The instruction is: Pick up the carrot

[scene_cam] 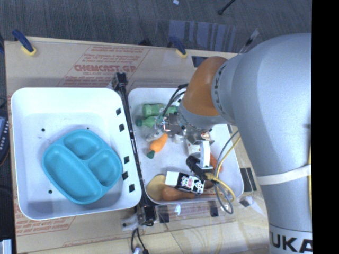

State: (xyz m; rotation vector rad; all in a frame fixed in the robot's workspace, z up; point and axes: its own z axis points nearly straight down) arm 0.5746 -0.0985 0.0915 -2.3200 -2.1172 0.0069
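The carrot (157,144) is small and orange with a green stub at its lower left end. It lies in the right bin (231,169), left of the middle and close to the divider. My gripper (170,125) hangs from the orange-banded wrist just above and to the right of the carrot's upper end, very near it. I see nothing held in the gripper.
A green toy (150,110) lies at the back of the right bin, beside the gripper. A tan and brown bun-like item (160,190) sits at that bin's front edge. The left bin (21,109) holds a blue sectioned plate (80,166). The arm covers the right bin's right side.
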